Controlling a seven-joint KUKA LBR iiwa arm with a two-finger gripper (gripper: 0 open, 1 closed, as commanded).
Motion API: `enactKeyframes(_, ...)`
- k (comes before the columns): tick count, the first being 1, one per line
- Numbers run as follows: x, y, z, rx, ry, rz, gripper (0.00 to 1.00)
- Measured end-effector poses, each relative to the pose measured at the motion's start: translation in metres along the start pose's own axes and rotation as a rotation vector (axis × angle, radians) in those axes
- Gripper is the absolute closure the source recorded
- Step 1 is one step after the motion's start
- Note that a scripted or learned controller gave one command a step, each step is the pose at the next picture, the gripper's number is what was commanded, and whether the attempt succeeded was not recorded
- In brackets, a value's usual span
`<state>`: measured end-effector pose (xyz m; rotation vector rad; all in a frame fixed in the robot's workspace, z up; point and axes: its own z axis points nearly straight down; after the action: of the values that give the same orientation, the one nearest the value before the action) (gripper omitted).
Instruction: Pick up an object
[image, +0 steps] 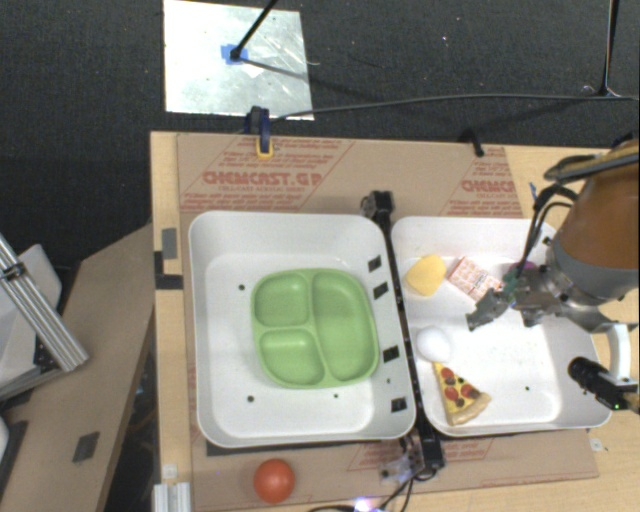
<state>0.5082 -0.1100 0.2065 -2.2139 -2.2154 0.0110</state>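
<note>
- My arm (600, 225), grey with an orange band above the wrist, reached in from the right and hung over the right bin (540, 400).
- My gripper (488, 312) pointed toward the left, over the middle of the right bin's floor; whether it was open or closed could not be told from this view, and nothing was seen held in it.
- Yellow lemon-shaped toy (426, 275): lay in the right bin near its upper left corner, to the left of the gripper and apart from it.
- Pink-and-white packet (468, 276): lay just beside the yellow toy on its right, above the gripper tip.
- White ball (434, 344): rested in the right bin close to the divider, below the yellow toy and left of the gripper.
- Toy pizza slice (460, 392): lay in the lower left part of the right bin, just below the white ball, its point toward the upper left.
- Left bin (215, 300): held a green divided plate (314, 328) with three compartments, lying flat near the bin's middle.
- Orange-red ball (274, 480): sat on the bench (190, 190) outside the bins, below the left bin's lower edge.
- Blue-and-yellow clamp (260, 130): gripped the bench's far edge, above the left bin.
</note>
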Motion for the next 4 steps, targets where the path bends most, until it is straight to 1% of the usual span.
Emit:
enactKeyframes(1, 0.000, 0.003, -0.006, -0.013, -0.002, -0.003, 0.00)
enactKeyframes(2, -0.007, 0.009, 0.051, -0.010, -0.001, 0.000, 0.00)
enactKeyframes(3, -0.014, 0.006, 0.097, -0.009, -0.001, 0.000, 0.00)
enactKeyframes(4, -0.014, 0.006, 0.123, -0.011, -0.002, 0.001, 0.00)
